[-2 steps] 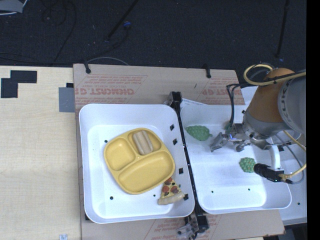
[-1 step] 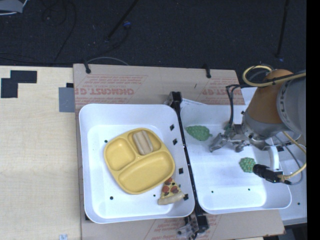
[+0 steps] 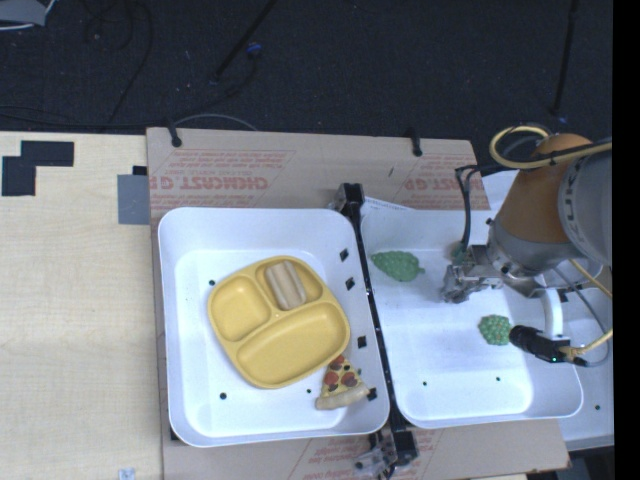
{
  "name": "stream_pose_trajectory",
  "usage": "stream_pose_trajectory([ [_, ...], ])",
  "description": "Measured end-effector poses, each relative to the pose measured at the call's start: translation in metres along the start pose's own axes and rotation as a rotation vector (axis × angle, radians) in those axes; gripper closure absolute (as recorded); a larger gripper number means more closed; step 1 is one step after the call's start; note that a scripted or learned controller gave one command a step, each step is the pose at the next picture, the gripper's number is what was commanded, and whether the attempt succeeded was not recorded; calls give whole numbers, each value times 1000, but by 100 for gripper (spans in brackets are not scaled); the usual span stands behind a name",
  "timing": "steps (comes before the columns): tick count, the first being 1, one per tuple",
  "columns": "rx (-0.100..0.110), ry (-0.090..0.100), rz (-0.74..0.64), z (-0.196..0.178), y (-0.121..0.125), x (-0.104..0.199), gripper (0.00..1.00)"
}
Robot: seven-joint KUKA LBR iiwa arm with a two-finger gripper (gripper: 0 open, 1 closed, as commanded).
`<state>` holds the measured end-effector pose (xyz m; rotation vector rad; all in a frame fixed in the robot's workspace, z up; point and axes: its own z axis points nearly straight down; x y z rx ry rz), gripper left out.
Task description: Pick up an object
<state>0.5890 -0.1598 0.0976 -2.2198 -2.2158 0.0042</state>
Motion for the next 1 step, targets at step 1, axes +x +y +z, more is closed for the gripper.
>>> stream_pose_trajectory([
  [1,-7,-2,-3,-63,2,1,100],
])
